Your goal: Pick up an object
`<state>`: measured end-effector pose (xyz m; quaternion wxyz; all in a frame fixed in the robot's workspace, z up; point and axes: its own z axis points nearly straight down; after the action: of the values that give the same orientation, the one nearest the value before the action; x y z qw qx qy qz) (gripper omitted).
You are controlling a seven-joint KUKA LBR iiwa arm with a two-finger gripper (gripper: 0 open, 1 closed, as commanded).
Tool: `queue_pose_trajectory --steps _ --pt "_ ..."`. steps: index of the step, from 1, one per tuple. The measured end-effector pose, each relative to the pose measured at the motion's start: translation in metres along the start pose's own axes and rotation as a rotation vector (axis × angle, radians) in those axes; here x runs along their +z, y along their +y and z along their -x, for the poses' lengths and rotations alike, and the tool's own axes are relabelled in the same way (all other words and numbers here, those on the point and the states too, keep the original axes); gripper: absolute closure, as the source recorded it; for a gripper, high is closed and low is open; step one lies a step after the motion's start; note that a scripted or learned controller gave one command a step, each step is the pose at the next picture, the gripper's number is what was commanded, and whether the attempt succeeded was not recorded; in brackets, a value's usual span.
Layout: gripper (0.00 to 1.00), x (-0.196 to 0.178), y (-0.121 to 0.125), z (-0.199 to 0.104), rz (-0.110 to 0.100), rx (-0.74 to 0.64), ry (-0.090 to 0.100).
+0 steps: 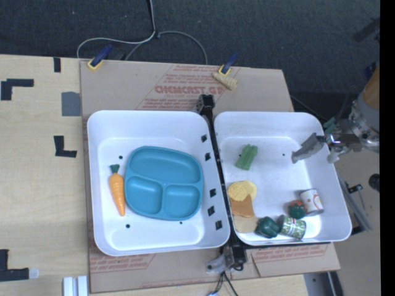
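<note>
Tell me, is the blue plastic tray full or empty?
Empty. The blue divided plastic tray shows bare compartments; the orange toy carrot lies beside it.

A pale wood desk (pixel 37 184) bears black tape marks (pixel 60 147) and a grey patch (pixel 71 103). A cardboard sheet (pixel 185 85) lies on it, held by two clamps (pixel 99 59). Behind is dark carpet (pixel 247 17), crossed by a white cable (pixel 151 32).

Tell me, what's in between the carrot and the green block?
In the camera view, the blue divided plate lies between the carrot and the green block, and so does the black divider where the two white bins meet.
</note>
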<state>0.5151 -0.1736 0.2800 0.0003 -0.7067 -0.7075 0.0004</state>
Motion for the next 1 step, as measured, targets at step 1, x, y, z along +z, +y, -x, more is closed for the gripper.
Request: queue_pose_trajectory --steps 1 --pt "0.0 0.1081 0.0722 -0.0339 -0.005 -0.004 0.001"
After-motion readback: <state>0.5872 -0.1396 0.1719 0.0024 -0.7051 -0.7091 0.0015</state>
